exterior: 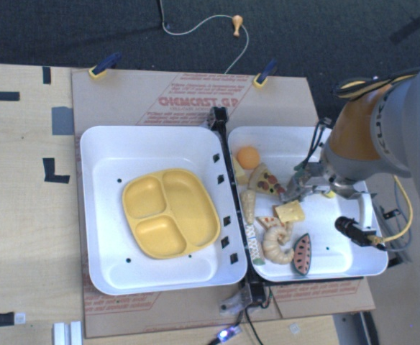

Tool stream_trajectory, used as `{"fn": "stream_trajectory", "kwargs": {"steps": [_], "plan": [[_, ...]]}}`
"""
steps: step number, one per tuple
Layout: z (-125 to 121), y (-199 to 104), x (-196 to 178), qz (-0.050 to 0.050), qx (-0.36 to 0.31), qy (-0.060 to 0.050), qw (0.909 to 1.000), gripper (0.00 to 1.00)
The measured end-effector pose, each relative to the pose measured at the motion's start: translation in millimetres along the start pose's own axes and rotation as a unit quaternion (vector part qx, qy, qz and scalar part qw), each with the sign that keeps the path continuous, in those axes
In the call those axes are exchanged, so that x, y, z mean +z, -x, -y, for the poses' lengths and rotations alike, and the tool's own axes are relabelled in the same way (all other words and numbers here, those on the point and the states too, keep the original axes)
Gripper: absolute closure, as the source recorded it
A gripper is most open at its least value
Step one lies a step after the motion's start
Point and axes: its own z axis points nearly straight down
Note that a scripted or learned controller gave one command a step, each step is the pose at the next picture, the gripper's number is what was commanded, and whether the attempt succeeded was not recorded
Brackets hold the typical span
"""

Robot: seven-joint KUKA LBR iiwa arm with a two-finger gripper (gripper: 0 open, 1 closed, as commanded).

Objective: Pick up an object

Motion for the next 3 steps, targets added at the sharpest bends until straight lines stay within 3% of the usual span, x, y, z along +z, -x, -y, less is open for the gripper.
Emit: {"fn": "stream_trajectory", "kwargs": {"steps": [3], "plan": [[-8, -16, -130, 0.000, 0.000, 0.000, 1.0000, 1.00]]}}
